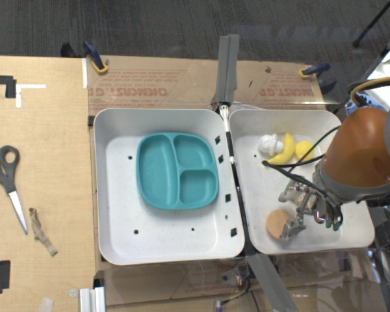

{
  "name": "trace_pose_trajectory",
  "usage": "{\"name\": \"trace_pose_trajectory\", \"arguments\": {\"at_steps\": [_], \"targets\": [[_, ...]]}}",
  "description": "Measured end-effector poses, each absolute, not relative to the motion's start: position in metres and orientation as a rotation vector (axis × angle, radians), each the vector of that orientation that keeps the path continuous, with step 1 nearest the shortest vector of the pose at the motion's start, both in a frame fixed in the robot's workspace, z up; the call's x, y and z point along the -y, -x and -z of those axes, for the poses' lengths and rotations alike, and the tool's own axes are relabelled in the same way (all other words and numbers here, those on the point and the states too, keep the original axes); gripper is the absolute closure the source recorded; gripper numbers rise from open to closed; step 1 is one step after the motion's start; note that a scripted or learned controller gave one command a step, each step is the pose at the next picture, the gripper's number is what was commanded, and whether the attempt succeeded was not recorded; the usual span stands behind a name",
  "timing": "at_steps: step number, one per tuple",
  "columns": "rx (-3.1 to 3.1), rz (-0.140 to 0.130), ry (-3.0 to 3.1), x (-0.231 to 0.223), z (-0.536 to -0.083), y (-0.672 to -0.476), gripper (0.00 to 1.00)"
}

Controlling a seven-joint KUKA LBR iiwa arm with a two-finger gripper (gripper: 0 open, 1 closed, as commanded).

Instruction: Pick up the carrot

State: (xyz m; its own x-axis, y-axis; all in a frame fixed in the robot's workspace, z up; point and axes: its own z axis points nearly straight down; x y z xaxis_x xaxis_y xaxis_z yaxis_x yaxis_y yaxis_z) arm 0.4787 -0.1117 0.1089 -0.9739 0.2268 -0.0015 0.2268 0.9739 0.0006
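My gripper (294,221) hangs low over the front of the right bin (351,239), beneath the orange wrist band (361,149). A round tan-orange piece (276,223) lies on the bin floor right against the gripper's left side, touching it or nearly so. Whether this piece is the carrot I cannot tell, since the gripper covers what lies to its right. Nothing is visibly held.
A yellow banana (286,151) and a small white object (268,144) lie at the back of the right bin. A teal divided plate (178,170) sits in the left bin (110,194). Scissors (8,181) rest on the cardboard at far left.
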Motion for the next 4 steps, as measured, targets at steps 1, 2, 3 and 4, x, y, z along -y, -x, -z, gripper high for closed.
{"name": "trace_pose_trajectory", "arguments": {"at_steps": [1,2,3,4], "targets": [[-3.039,0.001,-0.786,0.096,-0.092,-0.5,0.0],[-3.062,0.002,-0.681,0.151,-0.188,-0.587,0.0],[-3.09,0.0,-0.56,0.125,-0.1,-0.52,0.0],[-3.023,0.001,-0.84,0.208,-0.118,-0.512,0.0]]}}
